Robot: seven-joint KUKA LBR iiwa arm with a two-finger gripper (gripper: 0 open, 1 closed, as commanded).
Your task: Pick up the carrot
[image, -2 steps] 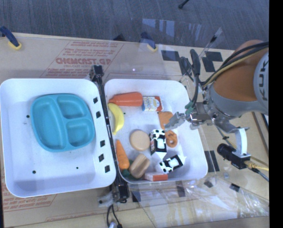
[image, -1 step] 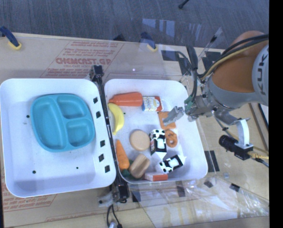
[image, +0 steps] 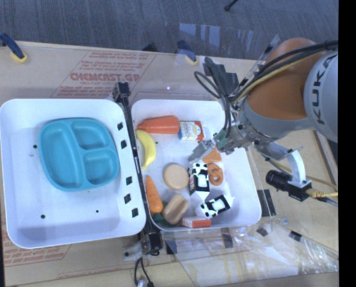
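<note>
Tool [image: 209,150] hovers over right bin [image: 249,187], nothing visibly held

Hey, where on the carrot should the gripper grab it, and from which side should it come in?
Probably across the carrot's thick middle, coming straight down from above. It lies flat along the right bin's left wall, its narrow end toward the banana. Fingers should close across its width, though the wall side looks tight and a bread roll crowds its lower end. The gripper sits up near the bin's middle.
</note>
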